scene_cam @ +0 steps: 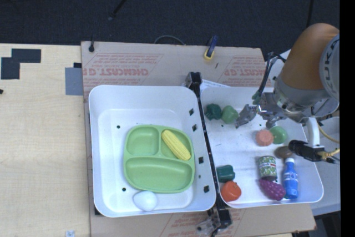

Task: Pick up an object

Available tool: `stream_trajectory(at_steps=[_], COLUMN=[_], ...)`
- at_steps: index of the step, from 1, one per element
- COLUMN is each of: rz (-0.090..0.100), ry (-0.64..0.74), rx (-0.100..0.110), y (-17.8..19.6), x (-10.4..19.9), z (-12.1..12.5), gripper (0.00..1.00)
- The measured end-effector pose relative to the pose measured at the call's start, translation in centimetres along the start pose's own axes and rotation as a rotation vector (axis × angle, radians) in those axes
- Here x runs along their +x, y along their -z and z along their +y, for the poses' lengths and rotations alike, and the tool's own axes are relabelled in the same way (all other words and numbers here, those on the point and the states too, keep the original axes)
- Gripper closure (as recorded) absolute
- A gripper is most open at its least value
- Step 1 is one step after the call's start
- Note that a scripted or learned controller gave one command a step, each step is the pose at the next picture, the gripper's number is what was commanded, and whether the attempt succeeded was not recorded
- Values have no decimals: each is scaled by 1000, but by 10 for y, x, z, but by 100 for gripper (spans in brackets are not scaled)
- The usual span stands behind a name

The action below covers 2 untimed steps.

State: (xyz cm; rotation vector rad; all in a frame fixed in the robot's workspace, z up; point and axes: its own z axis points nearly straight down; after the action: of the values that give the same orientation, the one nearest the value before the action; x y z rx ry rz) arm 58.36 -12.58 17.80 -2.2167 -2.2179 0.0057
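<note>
My gripper [258, 117] hangs over the upper middle of the right bin [244, 203], open, with nothing between its fingers. Left of it lie a dark green piece [213, 111] and a light green round fruit [229, 114]. Just below it sit a salmon-pink ball [264, 137] and a green ball [278, 134], touching each other. Further down are a small can with a green label [267, 167], a blue bottle [290, 177], purple grapes [272, 189], an orange-red fruit [231, 191] and a dark green block [225, 172].
The left bin [105, 119] holds a green divided plate [158, 172] with a yellow corn cob [176, 144] on it, and a white egg [146, 200] near its front wall. A black divider [201, 130] runs between the bins. A brown object [283, 152] lies by the can.
</note>
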Motion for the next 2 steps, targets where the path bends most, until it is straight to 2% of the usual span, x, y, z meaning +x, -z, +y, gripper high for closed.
stream_trajectory(at_steps=[1, 2], rz=[0, 0], ry=[1, 0], rx=[-1, -1], y=[-58, -93], x=[8, 10], z=[6, 5], gripper=[0, 0])
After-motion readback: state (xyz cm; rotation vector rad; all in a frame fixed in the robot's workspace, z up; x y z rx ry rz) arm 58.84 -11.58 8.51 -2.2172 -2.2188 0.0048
